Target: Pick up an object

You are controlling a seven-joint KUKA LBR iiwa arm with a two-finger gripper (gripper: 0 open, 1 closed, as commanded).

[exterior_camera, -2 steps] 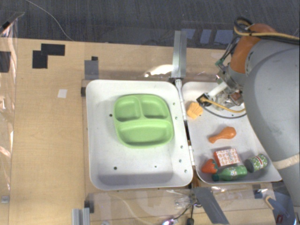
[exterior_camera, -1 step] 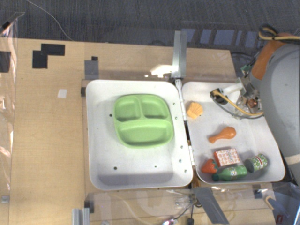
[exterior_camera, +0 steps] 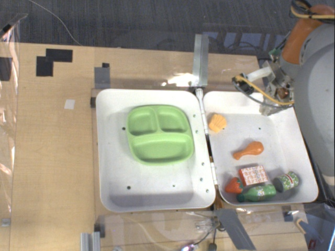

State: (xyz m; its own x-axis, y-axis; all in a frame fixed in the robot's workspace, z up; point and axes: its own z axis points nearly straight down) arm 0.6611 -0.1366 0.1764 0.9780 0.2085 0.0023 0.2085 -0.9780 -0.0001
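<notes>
The right bin (exterior_camera: 277,132) holds a yellow-orange ridged toy (exterior_camera: 217,123) near its left wall and an orange drumstick (exterior_camera: 248,150) in the middle. Along its front edge lie a red and white box (exterior_camera: 254,175), a red toy vegetable (exterior_camera: 233,185), a green bottle (exterior_camera: 257,192) on its side and a green can (exterior_camera: 287,181). My gripper (exterior_camera: 272,92) hangs over the bin's far right corner, well apart from every object. Nothing shows between its fingers.
The left bin (exterior_camera: 112,156) contains a green divided plate (exterior_camera: 159,134) in its middle. A metal post (exterior_camera: 201,61) stands behind the seam between the bins. The grey arm (exterior_camera: 316,88) fills the right side of the view.
</notes>
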